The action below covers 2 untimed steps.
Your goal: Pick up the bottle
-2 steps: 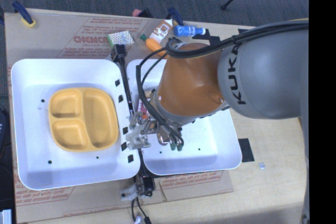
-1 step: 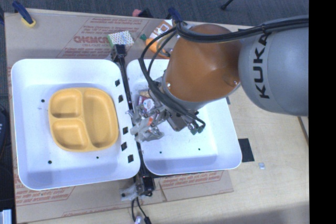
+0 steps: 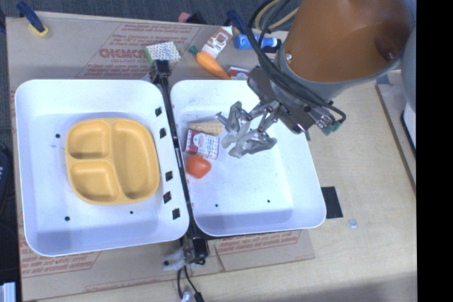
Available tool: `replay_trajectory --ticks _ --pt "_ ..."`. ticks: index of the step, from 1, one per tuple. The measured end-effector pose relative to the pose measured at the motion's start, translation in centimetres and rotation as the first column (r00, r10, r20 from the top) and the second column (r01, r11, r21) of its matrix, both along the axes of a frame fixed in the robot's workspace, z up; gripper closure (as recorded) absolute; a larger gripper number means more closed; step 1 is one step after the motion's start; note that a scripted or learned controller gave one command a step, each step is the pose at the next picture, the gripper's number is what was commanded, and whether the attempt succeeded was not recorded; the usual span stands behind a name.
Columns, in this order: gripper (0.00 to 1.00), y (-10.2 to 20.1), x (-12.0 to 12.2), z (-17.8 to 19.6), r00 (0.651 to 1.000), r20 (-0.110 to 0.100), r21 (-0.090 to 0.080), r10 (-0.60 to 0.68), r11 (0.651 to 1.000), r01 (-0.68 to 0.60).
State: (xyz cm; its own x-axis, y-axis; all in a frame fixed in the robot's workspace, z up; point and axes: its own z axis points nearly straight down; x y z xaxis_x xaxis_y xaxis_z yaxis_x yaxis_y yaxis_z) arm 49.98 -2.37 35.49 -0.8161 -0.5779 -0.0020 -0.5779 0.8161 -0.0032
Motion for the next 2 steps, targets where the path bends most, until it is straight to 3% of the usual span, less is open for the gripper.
replay_trajectory --ticks 1,2 --pt "1.00 3.9 -1.4 -13.0 0.995 -0.006 0.001 0.099 0.995 -0.099" --pt "1.00 8.8 -1.8 -16.3 0.971 -0.006 0.001 0.238 0.971 -0.238"
